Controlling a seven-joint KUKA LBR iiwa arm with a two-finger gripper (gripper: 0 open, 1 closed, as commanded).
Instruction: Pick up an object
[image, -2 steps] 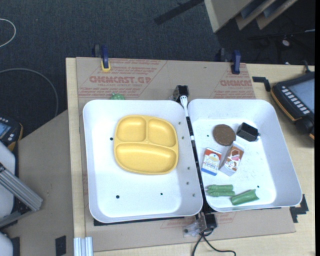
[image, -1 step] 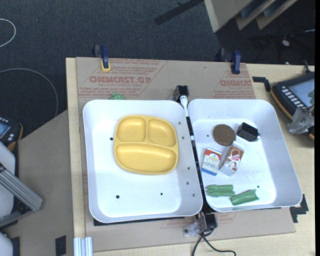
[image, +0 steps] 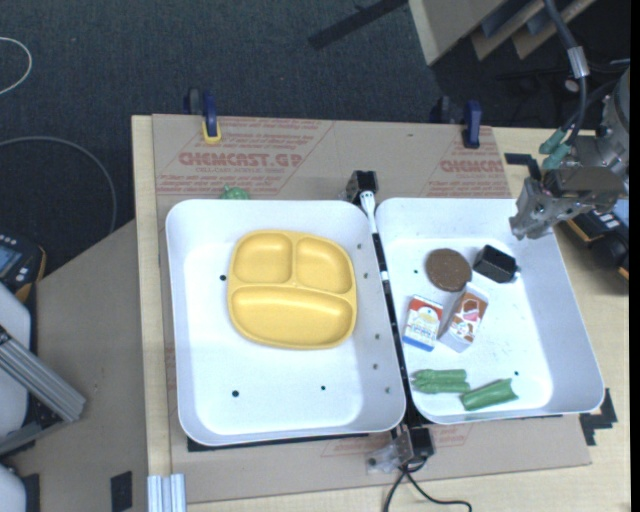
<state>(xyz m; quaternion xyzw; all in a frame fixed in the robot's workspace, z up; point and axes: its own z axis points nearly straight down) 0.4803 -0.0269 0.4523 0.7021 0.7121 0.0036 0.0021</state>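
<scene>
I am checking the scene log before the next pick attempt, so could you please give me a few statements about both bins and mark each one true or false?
1. The yellow divided plate lies in the left bin. True.
2. The end effector is down among the items in the right bin. False: it is at that bin's far right corner, above the rim, apart from the items.
3. The brown round disc lies beside the small black block. True.
4. The two green pods rest on the yellow plate. False: they lie at the near edge of the right bin.
5. Two small cartons lie side by side in the right bin. True.
</scene>
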